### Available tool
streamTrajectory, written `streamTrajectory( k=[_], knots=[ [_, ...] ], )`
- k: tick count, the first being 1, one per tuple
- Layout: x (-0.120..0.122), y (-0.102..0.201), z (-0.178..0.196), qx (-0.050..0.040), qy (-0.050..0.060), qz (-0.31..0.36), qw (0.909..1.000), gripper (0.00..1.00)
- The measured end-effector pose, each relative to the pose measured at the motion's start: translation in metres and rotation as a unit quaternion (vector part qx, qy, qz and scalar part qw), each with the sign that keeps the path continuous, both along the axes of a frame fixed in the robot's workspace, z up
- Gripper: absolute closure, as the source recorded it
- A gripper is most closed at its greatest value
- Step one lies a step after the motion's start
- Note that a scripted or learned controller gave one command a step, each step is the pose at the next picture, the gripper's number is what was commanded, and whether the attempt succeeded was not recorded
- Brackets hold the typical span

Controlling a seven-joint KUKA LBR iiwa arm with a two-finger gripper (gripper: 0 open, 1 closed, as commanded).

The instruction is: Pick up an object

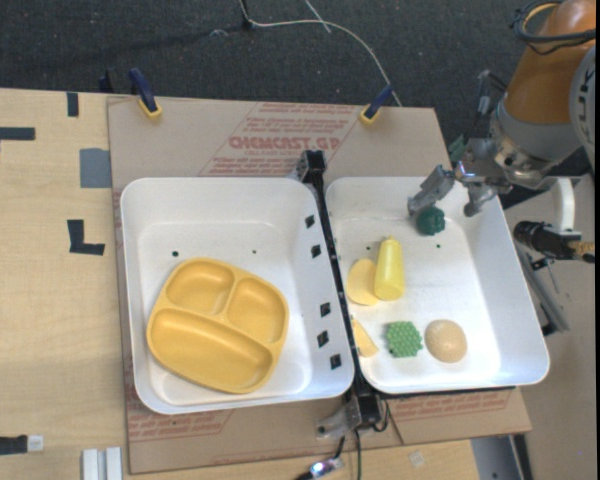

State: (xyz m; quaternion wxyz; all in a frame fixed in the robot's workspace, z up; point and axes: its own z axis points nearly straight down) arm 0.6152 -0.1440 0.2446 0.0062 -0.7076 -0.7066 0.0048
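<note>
The gripper (450, 200) hangs over the far right corner of the right bin (515, 268), its two grey fingers spread apart, one at the left pointing down toward the bin floor and the other off to the right near the bin's rim. Nothing sits between them, so it is released and holding nothing. Just below the left finger (425, 196), touching or very nearly touching its tip, lies a small dark green ball (431, 221); from here I cannot tell whether there is contact.

Nearer to me from the gripper and a little to its left stands a yellow bottle-shaped piece (388, 268), leaning against a flat pale yellow disc (360, 282) on its left side. Farther toward me, well apart from the gripper, a knobbly green block (403, 339) lies just beside a beige round lump (445, 340). A small yellow wedge (363, 340) rests against the divider between the bins.

Far to the gripper's left, in the left bin (140, 208), sits a yellow divided tray (218, 323) with three compartments. Both bins rest on a brown cardboard sheet (260, 143) held by clamps at its far edge.
</note>
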Motion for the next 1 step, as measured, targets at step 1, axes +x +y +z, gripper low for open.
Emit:
streamTrajectory(
  k=[1],
  knots=[
    [0.0020,0.0004,0.0065,-0.0008,-0.005,0.002,1.0000,0.00]
  ],
)
